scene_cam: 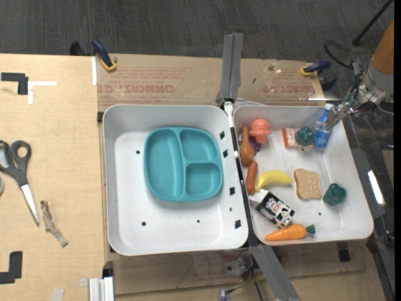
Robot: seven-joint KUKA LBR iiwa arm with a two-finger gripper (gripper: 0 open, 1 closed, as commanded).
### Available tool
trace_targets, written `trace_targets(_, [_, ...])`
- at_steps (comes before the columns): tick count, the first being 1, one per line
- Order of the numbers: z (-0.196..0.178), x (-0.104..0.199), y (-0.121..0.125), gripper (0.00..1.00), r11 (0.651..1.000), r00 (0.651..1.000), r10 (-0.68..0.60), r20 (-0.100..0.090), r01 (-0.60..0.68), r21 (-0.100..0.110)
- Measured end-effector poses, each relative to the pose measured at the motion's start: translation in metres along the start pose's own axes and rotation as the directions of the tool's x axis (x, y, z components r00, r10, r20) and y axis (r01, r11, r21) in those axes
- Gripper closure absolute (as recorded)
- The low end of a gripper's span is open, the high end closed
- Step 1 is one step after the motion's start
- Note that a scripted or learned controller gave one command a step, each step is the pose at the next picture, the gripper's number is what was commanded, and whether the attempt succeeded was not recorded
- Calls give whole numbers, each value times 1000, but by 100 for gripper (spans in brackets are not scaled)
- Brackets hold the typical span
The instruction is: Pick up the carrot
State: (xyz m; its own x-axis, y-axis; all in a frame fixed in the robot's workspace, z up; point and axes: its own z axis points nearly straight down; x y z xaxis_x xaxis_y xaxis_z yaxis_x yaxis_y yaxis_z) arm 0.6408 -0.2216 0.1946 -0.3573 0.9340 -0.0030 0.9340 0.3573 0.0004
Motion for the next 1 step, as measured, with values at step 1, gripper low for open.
trace_targets(1, [28,-6,18,100,989,989,-146,1,146,-2])
